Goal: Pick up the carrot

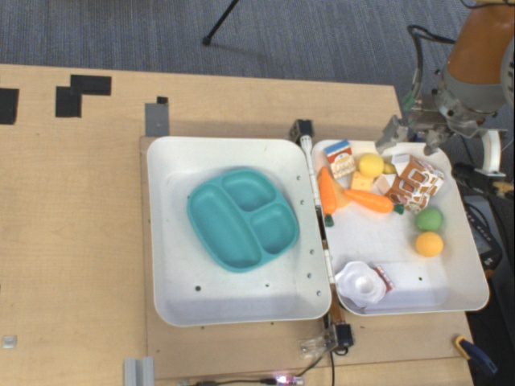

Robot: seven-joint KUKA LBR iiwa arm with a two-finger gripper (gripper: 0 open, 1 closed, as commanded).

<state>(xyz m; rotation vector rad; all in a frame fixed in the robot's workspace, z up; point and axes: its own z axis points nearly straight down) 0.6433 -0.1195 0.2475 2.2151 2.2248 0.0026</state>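
Up by the far edge of the right bin (463, 292), the tool (412, 135) hangs with its two fingers spread open, holding nothing. One carrot (372, 202) lies in that bin, beside a yellow lemon (370, 166).

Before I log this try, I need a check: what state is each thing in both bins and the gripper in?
gripper: above the right bin's far edge, holding nothing seen.
carrot: lying flat in the right bin.
second carrot: lying by the left wall.
teal plate: upright in the left bin.
white cup: on its side.
brown carton: tilted.
lemon, green ball, orange ball: resting, untouched.
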